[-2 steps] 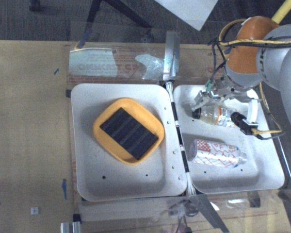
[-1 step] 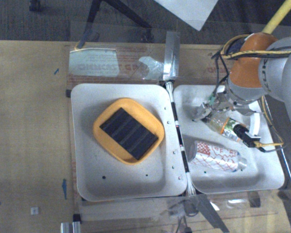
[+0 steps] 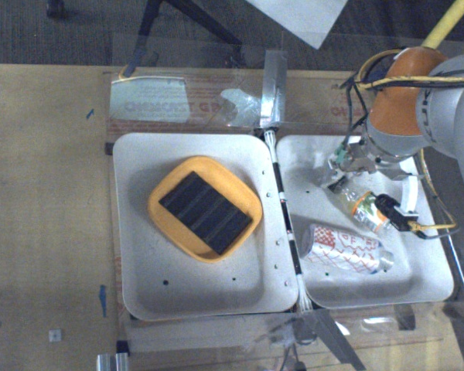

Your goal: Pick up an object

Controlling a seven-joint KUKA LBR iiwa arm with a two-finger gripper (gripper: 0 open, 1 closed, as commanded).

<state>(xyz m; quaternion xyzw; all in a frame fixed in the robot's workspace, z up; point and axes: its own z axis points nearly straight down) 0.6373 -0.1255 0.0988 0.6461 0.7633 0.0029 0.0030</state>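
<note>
Grey arm with orange band reaches into the right white bin (image 3: 437,284).
Its gripper (image 3: 342,168) hangs near the bin's far wall; jaw state cannot be told. Nearer lie a small clear orange-labelled bottle (image 3: 365,209) and a red-and-white crinkled packet (image 3: 346,247).

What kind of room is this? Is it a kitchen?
Probably a robot lab, not a kitchen. A grey robot arm with an orange band reaches over two shallow white plastic bins on a wooden bench, and a black office chair base stands behind.
</note>
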